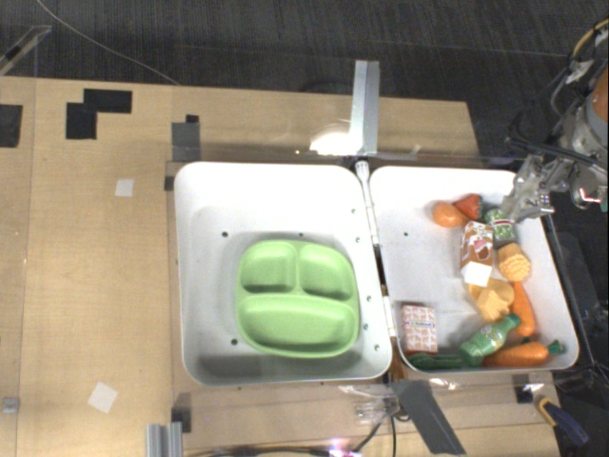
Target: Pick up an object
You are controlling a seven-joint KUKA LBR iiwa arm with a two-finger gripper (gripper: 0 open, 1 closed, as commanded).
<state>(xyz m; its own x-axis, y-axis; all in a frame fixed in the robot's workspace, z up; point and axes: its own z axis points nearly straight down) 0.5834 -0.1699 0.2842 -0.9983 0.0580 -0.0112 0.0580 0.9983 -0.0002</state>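
Pale wood tabletop [86, 284] with black square marks at its far left, dark carpet [238, 17] beyond it and a thin cable trailing across; two white bins sit side by side, the left bin [205, 208] holding a green divided tray [298, 296]. The right bin [419, 193] carries a heap of toy food [490, 279] along its right side, with a small pink box [418, 327] near the front left. The gripper [521, 203] hangs at the right bin's far right corner, just above the heap; whether it is open or closed cannot be told.
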